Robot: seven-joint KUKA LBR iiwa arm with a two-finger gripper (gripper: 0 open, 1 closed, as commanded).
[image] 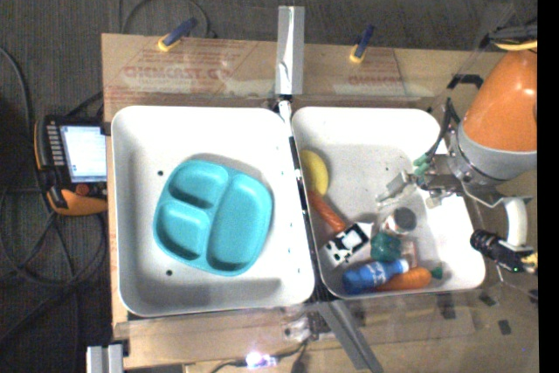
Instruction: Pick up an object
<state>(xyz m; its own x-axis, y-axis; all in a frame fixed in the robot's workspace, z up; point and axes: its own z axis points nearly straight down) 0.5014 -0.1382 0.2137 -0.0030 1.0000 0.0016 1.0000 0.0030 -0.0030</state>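
My gripper point(406, 186) hangs over the right side of the right bin point(367, 122), below the grey arm with its orange band point(507, 105). Just under and in front of it lies a small round jar with a grey lid point(403, 219), beside a teal object point(384, 245). A yellow fruit point(314, 171) rests against the bin's left wall, with an orange carrot point(327, 212) below it. A black-and-white cube point(346, 244) sits near the middle front. A blue bottle point(371, 275) and a second orange carrot point(409, 279) lie along the front wall.
The left bin point(131, 144) holds a teal divided tray point(214, 216). A metal post point(289, 48) stands behind the divider between the bins. A handheld device with a lit screen point(79, 155) lies left of the bench. Two clamps point(177, 32) hold the cardboard backing.
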